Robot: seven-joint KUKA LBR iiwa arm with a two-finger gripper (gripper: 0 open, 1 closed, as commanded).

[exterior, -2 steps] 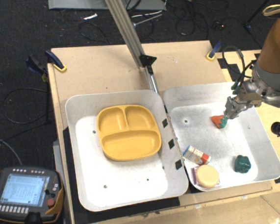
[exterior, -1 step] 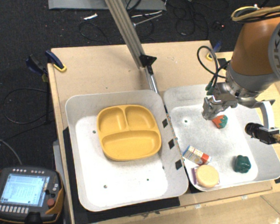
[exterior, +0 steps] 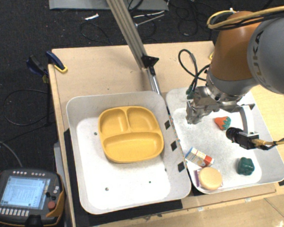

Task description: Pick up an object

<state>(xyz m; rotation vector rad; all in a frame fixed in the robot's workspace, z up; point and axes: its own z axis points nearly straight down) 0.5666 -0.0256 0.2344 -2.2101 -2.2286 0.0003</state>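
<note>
Camera view: gripper (exterior: 194,116) above right bin (exterior: 272,165), far from strawberry (exterior: 222,122).
Jaws: cannot tell.
Advice: centre over strawberry, descend straight.

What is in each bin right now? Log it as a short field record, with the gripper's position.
left bin: yellow divided plate
right bin: orange strawberry-like toy, dark green object, small red and white carton, round tan bun-like item
gripper: over the right bin's upper left part, nothing seen between its fingers
nearest item to gripper: the orange toy, apart from it
outside bins: teach pendant at lower left
</note>
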